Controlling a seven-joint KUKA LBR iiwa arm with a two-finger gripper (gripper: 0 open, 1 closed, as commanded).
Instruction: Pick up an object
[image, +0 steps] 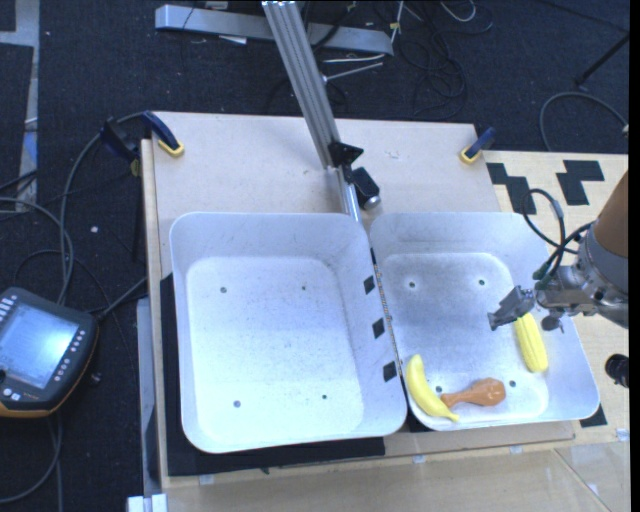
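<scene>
Corn cob (531, 343), yellow and single, lies in the right bin (560, 290) near its right wall, pointing roughly toward the near rim. One yellow banana (424, 388) curves along the same bin's near-left corner, and one orange-brown drumstick-shaped toy (476, 394) rests just beside it, its thin end touching or nearly touching the banana. That makes three things in the right bin. Left bin (200, 260) sits alongside, the two white bins meeting at the middle of the counter (260, 160). One claw (516, 306) reaches in from the right, just above the cob's upper end; whether its fingers are wide or narrow I cannot tell. Two yellow clamps (168, 147) grip the counter's far corners.
</scene>
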